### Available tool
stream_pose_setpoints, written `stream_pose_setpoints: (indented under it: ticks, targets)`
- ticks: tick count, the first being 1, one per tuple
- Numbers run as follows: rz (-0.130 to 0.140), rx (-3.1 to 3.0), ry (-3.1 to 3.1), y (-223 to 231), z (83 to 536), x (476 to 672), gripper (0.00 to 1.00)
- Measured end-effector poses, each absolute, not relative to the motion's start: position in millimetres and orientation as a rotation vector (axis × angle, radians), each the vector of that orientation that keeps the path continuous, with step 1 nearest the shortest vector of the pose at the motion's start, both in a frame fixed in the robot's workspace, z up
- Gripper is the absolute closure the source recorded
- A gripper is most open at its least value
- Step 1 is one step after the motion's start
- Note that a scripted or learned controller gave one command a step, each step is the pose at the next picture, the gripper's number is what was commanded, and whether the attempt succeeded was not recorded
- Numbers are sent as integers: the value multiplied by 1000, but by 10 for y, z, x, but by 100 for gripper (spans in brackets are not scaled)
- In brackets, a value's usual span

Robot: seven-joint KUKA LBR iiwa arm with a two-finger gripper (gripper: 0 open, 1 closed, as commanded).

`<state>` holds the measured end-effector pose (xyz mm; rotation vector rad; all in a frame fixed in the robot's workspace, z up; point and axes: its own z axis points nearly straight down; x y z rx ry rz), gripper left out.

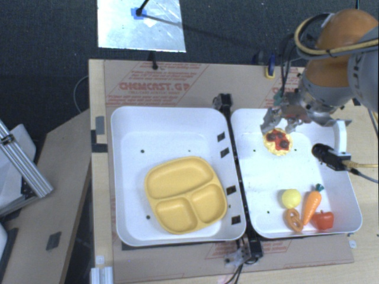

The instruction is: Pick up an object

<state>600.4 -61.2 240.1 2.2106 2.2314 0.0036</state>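
Bins sit side by side on the bench, and the camera view looks down on both at a slant. The left bin holds a yellow divided tray, lying toward that bin's near right corner with its three compartments facing up.

The right bin carries the small toy foods. A little pizza, yellow-rimmed with red topping, lies near the far edge of this bin, about midway across it. Along the near edge, toward the right corner, a yellow ball-shaped piece sits just beside an orange carrot with a green tip; the carrot lies at a slant with a red piece touching its lower end on the right and an orange pretzel-like piece touching it on the left.

The arm reaches in from the right, its orange band above the wrist. The gripper hangs over the far edge of the right bin, directly above the pizza, with its fingers spread apart and their tips just at the pizza's far rim. Nothing is caught between them; the pizza rests on the bin floor.
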Motion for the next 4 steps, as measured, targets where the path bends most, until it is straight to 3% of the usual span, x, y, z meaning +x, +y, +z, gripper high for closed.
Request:
stream_pose_setpoints:
  ticks: [1,3,4]
  targets:
    - [3,2211,2232,-94,2346,6041,100]
    - [7,2210,2231,908,2314,6295,100]
    - [4,2214,2227,1052,2211,6455,100]
